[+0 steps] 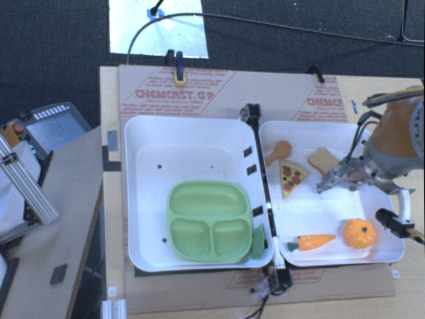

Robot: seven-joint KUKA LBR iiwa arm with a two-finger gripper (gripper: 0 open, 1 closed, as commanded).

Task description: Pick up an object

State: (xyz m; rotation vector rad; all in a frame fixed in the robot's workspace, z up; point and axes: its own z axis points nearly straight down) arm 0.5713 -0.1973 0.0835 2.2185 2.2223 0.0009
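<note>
Lying nearest, along the front of the right bin [312, 211]: toy carrot [312, 242], with a small orange pumpkin [359, 233] just beside it. Resting in the left bin [133, 178], toward its front: green divided plate [209, 219], flat and sitting alone.

Further back in the right bin: pizza slice [291, 177], slice of toast [323, 159], drumstick [277, 152], all lying loose and apart, probably scattered so any one can be taken singly.

Reaching in from the right over the same bin: gripper [335, 178], hanging low just beside the toast. Not possible to tell whether spread or pressed together; nothing seen being carried. Looking like an approach on the toast, the closest piece; lift not yet made.

Supporting both bins: desk [109, 95] covered by a printed cardboard sheet [199, 88], held at the back edge by a yellow clamp [179, 72]. Beyond, dark carpet [53, 32] with a pale sheet [159, 18] lying on it.
</note>
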